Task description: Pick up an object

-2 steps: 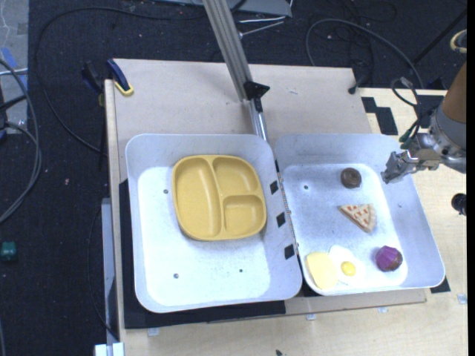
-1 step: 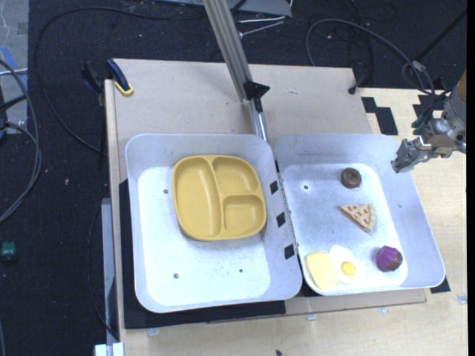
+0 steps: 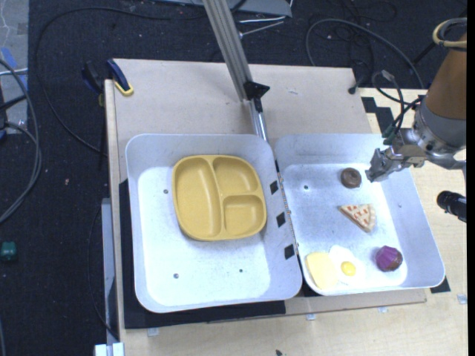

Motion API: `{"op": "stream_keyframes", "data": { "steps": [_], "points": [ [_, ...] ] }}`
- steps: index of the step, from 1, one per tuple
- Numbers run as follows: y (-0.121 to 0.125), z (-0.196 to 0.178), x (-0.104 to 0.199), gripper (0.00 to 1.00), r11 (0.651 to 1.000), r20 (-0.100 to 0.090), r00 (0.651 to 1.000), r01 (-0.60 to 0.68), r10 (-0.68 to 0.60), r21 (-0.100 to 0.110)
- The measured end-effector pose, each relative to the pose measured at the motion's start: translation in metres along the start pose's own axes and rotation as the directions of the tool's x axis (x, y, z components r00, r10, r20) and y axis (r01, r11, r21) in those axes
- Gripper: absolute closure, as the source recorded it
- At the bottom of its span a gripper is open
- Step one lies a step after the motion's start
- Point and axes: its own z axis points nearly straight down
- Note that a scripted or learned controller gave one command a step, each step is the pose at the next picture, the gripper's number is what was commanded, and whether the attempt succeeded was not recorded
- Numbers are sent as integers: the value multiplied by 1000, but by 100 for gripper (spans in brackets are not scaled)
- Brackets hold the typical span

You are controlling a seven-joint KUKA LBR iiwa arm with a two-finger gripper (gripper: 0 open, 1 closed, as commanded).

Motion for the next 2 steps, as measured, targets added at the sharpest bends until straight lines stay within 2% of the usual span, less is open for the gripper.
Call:
{"op": "stream_keyframes", "data": {
  "steps": [1, 2],
  "points": [
    [-14, 13, 54, 100, 1000, 0, 1000, 0, 0, 1],
    [-34, 10, 104, 100, 1000, 0, 1000, 1, -1, -1]
  ]
}}
